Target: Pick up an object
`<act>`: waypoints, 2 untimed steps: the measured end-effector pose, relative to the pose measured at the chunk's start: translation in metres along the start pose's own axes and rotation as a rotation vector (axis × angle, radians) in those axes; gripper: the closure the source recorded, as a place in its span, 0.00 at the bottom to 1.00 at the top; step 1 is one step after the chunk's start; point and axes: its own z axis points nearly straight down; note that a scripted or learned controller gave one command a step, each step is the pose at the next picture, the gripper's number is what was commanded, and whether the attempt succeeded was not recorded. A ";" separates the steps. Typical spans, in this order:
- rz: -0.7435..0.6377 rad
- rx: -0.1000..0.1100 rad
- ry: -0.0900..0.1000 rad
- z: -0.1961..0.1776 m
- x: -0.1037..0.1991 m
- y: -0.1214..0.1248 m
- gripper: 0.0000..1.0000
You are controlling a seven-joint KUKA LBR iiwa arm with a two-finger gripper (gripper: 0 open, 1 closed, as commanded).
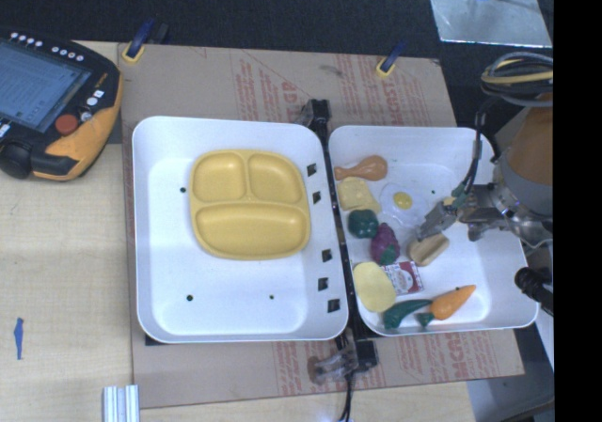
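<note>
We see two white bins side by side on a cardboard sheet. The left bin (160, 307) holds one yellow divided plate (250, 203), set toward its upper middle, with bare white floor around it, widest along the near edge.

The right bin (499, 307) is crowded along its left wall: an orange drumstick toy (363, 168) at the top, a pale yellow piece (355, 194) under it, a dark green piece (362, 223), a purple piece (384, 243), a yellow oval piece (373, 287), and a red-and-white packet (406, 275). A fried-egg toy (402, 199) lies near the middle. A green pepper toy (403, 313) and an orange carrot toy (451, 302) lie along the near edge. The floor of this bin is freest toward its right side and upper middle.

The arm enters over the right wall. The gripper (440, 221) sits low in the bin's middle, just above a tan bread-like piece (428, 250) (touching or just clear of it; we cannot tell). The dark fingers (435, 219) point down-left, and how far apart they stand we cannot tell; nothing is seen between them.

A teach pendant (52, 119) lies on the bench at far left, well apart from the bins.
</note>
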 end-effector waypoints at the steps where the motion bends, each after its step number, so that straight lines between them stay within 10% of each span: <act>1: 0.002 -0.007 0.001 0.104 0.041 -0.025 0.00; 2: 0.001 -0.013 -0.004 0.089 0.037 -0.023 1.00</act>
